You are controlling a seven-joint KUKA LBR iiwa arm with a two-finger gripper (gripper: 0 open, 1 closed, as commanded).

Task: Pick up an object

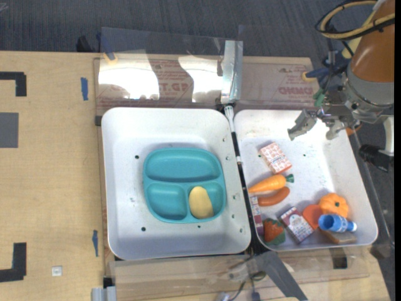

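Note:
My gripper (pixel 316 128) hangs open over the far right part of the right bin (pixel 363 187), with nothing between its fingers (pixel 301 125). In front of it lies a small pink and white carton (pixel 274 157), and nearer still a toy carrot (pixel 270 184) and a red chili (pixel 274 197). Along the bin's near edge sit a red strawberry-like toy (pixel 272 230), a second small carton (pixel 296 224), an orange pumpkin (pixel 333 204) and a blue bottle (pixel 335 224).
The left bin (pixel 119 168) holds a teal divided plate (pixel 182 168) with a yellow potato-like object (pixel 200 202) in its near right compartment. A clear panel and cardboard (pixel 188 77) stand behind both bins. The arm with its orange band (pixel 376 58) enters from the upper right.

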